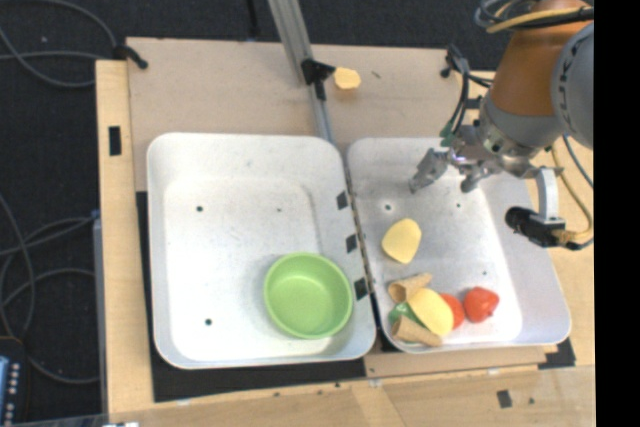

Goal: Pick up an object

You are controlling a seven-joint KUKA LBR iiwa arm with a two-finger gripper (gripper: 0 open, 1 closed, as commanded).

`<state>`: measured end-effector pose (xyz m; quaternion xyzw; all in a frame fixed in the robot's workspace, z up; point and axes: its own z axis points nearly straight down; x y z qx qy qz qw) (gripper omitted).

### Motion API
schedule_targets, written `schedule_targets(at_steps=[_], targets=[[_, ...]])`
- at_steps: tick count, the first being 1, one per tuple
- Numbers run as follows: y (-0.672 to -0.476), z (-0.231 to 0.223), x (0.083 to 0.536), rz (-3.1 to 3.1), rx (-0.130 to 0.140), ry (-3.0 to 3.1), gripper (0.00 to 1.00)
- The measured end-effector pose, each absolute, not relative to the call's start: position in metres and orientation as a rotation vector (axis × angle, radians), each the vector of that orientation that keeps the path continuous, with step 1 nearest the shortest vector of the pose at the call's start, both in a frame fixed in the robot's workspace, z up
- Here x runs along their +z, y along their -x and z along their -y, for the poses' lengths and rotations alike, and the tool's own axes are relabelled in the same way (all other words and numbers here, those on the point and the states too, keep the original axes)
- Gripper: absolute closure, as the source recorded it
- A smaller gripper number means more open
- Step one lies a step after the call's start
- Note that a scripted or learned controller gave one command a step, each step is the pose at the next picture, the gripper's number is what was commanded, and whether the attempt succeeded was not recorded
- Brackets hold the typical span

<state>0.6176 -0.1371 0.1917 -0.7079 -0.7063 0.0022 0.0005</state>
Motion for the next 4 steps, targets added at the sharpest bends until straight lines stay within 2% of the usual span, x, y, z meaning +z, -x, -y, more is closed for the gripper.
schedule_targets(at_steps=[1, 2, 4], targets=[[-0.612, 0.132, 0.146, 2.218, 0.007, 2.224, 0.0], [-0.614, 0.133, 0.16, 2.216, -0.004, 2.231, 1.0], [-0.612, 0.128, 0.255, 2.229, -0.007, 2.221, 1.0]])
